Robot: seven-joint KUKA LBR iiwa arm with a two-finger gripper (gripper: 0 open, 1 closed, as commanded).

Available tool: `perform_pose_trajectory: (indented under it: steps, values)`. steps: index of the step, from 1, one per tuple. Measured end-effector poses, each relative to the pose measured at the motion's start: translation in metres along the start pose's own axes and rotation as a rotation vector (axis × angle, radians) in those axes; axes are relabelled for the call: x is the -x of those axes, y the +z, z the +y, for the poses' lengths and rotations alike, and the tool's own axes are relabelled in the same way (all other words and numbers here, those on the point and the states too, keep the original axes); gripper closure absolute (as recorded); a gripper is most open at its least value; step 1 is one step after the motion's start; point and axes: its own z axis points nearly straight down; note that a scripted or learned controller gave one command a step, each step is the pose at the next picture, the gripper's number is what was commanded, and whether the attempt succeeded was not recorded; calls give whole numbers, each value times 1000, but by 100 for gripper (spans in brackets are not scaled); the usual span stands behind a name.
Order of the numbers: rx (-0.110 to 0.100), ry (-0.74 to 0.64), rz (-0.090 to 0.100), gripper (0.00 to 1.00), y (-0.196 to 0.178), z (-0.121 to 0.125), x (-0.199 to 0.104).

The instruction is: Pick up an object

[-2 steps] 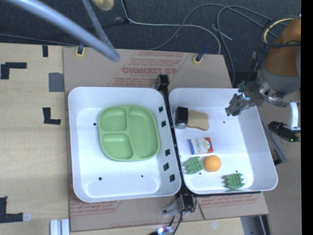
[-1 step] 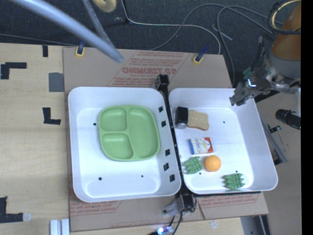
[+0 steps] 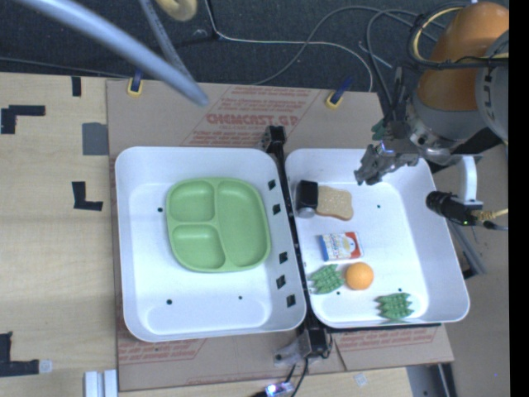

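The dark two-finger hand hung over the far part of the right shallow white bin, whether gripping or open I cannot tell, and the nearest object, a tan slice of toast, lay just left and nearer.

Both white bins look like smooth, faintly glossy plastic, as does the green tray. Under them lies matt brown cardboard (printed in red), on a bench of pale wood-look board. The orange looks matt.
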Motion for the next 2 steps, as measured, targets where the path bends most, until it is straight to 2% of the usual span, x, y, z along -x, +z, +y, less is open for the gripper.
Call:
perform_pose_trajectory:
  steps: [2]
  values:
    - [-1,0,0,100,16,7,-98]
